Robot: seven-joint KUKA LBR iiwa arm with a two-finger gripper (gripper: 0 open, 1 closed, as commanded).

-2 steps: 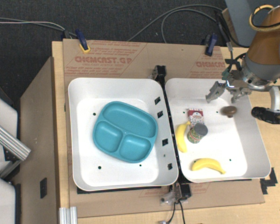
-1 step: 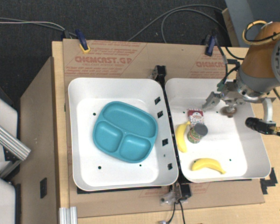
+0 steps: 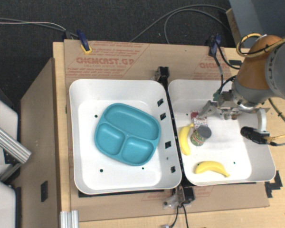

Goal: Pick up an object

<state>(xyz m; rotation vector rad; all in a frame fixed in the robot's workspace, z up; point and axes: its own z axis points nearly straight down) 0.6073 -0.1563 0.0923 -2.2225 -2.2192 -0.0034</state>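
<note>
Two white bins sit side by side on a brown board. The left bin [image 3: 80,141] has a blue tray [image 3: 127,134] in it. The tray has three sections and lies flat near the middle of the bin.

The right bin [image 3: 256,172] has three small things in it. One banana [image 3: 184,140] lies close to the wall between the bins, running up and down in the view. A second banana [image 3: 211,168] lies near the front of the bin, curved like a smile turned over. It is apart from the first one. A small can [image 3: 199,134] lies tipped on its side, touching the first banana. It has a grey end and a green and red label.

The arm [image 3: 259,63] comes in from the right, with its orange band above the wrist. The gripper [image 3: 199,119] hangs over the right bin, just above the can. A bit of red shows by its tip. I cannot tell if the fingers are wide or closed, or if they hold anything. The can looks like it rests in the bin.

A black cable [image 3: 190,13] loops across the dark floor behind the board.
</note>
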